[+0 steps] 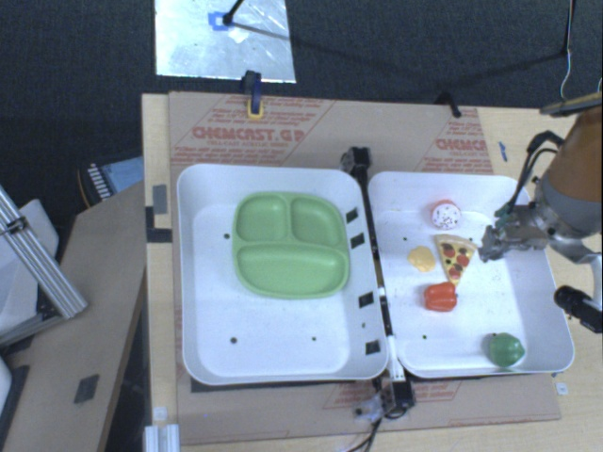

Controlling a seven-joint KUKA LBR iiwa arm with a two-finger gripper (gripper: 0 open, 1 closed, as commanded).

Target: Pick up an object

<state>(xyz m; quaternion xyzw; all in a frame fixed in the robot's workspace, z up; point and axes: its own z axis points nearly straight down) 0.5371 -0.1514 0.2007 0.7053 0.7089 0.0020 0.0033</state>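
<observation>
Jaws [492, 245], whose state I cannot tell, are hovering in the right white bin [537, 295] just beside the flat toy pizza slice [455, 255], risking nudging it aside.

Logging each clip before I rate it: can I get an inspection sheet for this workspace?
Surface: two white bins, left and right, on a cardboard sheet.
Job's things: pizza slice, red pepper, yellow piece, green ball, red-and-white ball, all in the right bin.
Clutter: green divided plate in the left bin.
Grippers: pincer just right of the pizza slice, grip unclear.
Cables: black cable across the floor.
Surroundings: foil sheet, dark carpet.
</observation>
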